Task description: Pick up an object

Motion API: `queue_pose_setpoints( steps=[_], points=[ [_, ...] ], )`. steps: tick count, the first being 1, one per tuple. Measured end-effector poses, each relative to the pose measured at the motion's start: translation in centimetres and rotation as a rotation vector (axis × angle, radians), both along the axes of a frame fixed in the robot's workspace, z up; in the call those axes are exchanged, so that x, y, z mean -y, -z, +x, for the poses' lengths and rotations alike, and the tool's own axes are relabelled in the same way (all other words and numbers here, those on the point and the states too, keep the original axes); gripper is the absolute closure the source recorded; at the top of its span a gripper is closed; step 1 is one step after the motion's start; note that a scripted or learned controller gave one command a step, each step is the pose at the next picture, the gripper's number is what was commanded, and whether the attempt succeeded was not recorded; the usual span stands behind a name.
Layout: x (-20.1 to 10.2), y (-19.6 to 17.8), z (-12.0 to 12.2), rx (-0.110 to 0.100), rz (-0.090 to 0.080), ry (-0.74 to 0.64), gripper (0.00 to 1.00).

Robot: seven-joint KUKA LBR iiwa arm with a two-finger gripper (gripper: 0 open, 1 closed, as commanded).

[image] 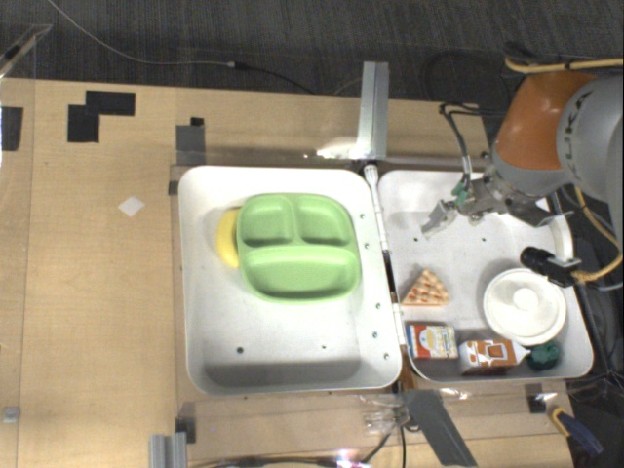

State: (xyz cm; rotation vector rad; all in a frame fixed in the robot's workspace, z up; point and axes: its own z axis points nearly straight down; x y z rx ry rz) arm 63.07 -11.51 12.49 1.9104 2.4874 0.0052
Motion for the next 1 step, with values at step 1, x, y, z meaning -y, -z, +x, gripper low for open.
queue_pose_setpoints(
  steps=[1],
  points=[
    [-2.13,-0.12,-0.94,-0.001,0.001,0.037,0.0]
  ],
)
